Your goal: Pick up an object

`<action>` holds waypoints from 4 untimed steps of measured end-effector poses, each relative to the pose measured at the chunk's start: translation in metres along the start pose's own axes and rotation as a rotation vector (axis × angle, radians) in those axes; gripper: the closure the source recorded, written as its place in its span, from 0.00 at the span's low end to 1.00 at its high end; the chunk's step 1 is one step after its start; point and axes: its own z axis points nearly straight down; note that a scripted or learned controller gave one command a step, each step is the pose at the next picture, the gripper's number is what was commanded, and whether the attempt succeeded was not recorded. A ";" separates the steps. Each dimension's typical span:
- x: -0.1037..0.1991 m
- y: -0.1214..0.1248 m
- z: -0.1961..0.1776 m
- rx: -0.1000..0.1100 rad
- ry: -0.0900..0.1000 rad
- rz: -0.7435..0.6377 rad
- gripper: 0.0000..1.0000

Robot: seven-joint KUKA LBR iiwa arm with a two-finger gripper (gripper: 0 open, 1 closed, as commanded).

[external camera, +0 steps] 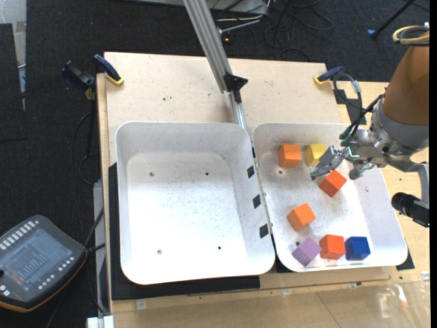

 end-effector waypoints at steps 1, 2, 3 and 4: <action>0.000 0.000 -0.002 -0.003 0.000 0.001 0.00; -0.005 0.009 0.051 0.002 0.000 0.002 0.00; -0.013 0.005 0.111 0.003 0.000 0.003 0.00; -0.019 -0.002 0.159 0.002 0.001 0.004 0.00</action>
